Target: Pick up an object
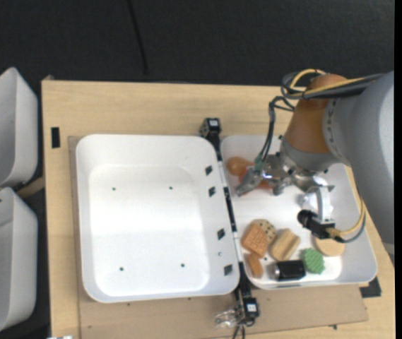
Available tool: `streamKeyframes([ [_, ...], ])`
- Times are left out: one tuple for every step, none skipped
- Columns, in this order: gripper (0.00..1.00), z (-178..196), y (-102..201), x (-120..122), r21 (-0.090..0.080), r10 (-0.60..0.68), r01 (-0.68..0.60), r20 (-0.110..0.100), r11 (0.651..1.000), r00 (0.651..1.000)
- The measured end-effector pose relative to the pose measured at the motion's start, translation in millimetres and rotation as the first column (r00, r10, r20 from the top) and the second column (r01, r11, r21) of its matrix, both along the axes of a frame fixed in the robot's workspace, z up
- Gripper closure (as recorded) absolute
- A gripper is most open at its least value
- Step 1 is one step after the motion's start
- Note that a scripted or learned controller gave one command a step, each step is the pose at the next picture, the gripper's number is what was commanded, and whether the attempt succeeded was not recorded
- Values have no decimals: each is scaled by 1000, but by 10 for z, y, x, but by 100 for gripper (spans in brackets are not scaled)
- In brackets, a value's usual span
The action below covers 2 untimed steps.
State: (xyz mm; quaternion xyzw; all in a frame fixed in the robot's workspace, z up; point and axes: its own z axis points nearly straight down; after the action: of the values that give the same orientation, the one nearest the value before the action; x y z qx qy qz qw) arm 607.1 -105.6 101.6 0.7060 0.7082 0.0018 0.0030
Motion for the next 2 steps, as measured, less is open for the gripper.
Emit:
streamKeyframes([
  [0,-21,37,635,-1,1,-2,-55,1000,998],
  [100,81,6,612,-3,2,-2,-58,1000,998],
])
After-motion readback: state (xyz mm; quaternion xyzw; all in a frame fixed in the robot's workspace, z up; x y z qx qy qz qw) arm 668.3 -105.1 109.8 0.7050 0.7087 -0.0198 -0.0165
